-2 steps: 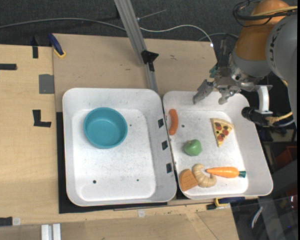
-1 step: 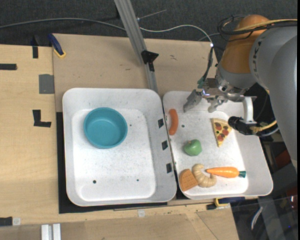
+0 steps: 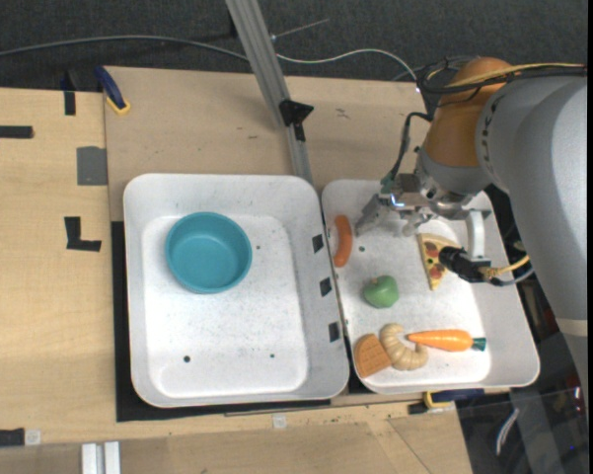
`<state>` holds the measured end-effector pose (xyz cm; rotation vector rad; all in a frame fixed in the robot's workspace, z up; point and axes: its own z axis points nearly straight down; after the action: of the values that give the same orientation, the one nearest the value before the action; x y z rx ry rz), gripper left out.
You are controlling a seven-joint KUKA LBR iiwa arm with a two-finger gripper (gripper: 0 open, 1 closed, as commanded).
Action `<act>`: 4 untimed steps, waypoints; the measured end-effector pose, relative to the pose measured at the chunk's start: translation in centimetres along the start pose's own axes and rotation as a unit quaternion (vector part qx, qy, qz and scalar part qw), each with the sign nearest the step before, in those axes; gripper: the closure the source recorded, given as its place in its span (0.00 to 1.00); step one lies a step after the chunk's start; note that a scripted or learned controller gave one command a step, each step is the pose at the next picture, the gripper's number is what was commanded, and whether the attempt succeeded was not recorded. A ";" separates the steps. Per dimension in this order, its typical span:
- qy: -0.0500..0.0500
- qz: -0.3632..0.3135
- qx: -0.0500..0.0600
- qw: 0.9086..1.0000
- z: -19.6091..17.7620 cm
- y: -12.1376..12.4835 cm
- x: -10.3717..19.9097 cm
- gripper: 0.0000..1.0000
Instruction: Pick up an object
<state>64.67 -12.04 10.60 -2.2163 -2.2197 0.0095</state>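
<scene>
The tabletop carries 2 white bins, and the right bin serves as the landmark here. The left bin touches its left wall and holds a blue bowl. The grey arm hangs over the right bin's far end, with the gripper low above the bin's far-left part; its fingers look spread fairly wide with nothing between them.

Inside the right bin, by size: an orange carrot near the near edge, a tan croissant touching it, a waffle-like piece at the near-left corner, a sausage along the left wall, a pizza slice toward the far right, and a green pepper in the middle.

The sausage lies just beside the gripper and looks the likeliest target. To do this well, the fingers should straddle its narrow width at mid-length, descend fully to the bin floor, keep off the left wall, then close before lifting
</scene>
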 end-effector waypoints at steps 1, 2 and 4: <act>0.000 -0.001 -0.003 1.000 -1.3 0.2 0.1 1.00; 0.000 0.000 -0.006 1.000 -7.7 0.4 0.5 1.00; 0.001 -0.002 -0.003 1.000 -11.1 -2.5 5.0 1.00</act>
<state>62.21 -7.08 21.76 -2.2141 -2.2251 -0.0001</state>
